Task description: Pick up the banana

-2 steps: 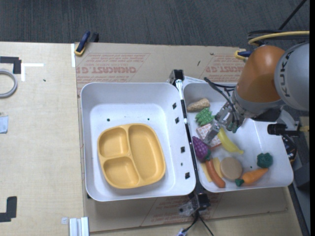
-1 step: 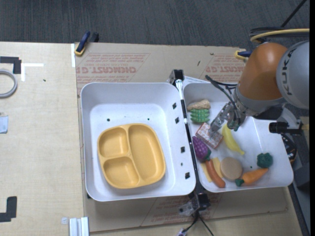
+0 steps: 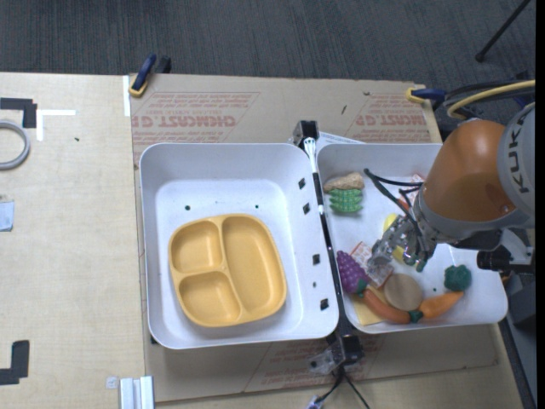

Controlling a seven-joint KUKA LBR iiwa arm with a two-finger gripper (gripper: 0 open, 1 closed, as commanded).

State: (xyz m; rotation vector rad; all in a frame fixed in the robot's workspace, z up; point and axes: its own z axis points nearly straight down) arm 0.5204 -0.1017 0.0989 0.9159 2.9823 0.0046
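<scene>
A small patch of yellow, which looks like the banana (image 3: 390, 223), shows in the right bin (image 3: 485, 313), just at the upper left of the gripper; most of it is hidden under the wrist. The gripper (image 3: 393, 252) is low in the middle of that bin, above the pile of toy food. It hangs just above a tan round piece (image 3: 404, 292) and to the right of the purple grapes (image 3: 351, 271). The metal parts of the hand cover whatever lies directly beneath.
Also in the right bin are a green ridged toy (image 3: 346, 199), a tan bread piece (image 3: 344, 181), two orange carrots (image 3: 387, 307) (image 3: 441, 304) and a green broccoli (image 3: 457, 277). The left bin (image 3: 162, 228) holds a yellow divided plate (image 3: 226, 268). Cables (image 3: 387, 184) trail near the arm.
</scene>
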